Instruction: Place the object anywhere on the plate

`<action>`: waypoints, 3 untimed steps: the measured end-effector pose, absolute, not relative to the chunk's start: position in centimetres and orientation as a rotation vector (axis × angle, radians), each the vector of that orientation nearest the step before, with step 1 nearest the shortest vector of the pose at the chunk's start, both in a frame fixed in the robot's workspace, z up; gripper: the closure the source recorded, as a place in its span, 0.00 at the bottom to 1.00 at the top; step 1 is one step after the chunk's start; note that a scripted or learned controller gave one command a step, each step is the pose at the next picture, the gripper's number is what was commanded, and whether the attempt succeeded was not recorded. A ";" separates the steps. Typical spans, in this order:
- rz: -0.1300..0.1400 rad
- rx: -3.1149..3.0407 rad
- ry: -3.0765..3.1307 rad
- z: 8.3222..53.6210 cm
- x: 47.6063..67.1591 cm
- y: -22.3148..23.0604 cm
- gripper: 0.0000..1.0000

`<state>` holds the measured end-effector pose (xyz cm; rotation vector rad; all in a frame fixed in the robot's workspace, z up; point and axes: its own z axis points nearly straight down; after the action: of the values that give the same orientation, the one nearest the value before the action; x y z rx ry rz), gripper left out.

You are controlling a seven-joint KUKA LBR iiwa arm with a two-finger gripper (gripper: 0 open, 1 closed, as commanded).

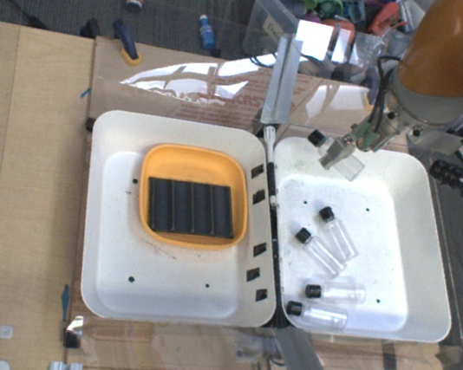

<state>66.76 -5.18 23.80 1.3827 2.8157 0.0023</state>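
An orange plate (199, 166) sits in the left bin (104, 264) with a black ridged block (191, 208) lying on it. Several clear vials with black caps lie in the right bin (413, 254): one (335, 232) near the middle, one (317, 249) just below it, and more (332, 291) near the front wall. My gripper (339, 154) hangs over the back left corner of the right bin. A black cap (316, 138) and a clear piece (350, 167) show right beside it; whether either is held is unclear.
The divider between the bins (261, 229) carries black clips. A metal bar (280, 82) stands behind it. A clear box of coloured toys (332, 3) sits at the back. The arm's orange band (453, 45) looms over the right bin's back edge.
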 end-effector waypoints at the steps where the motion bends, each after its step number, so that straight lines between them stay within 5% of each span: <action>1: 0.002 1.080 2.944 28.9 65.6 -5.8 1.00; 3: 0.001 0.241 3.124 33.6 64.8 -11.2 1.00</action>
<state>64.77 -11.22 33.61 0.2407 3.1238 0.0007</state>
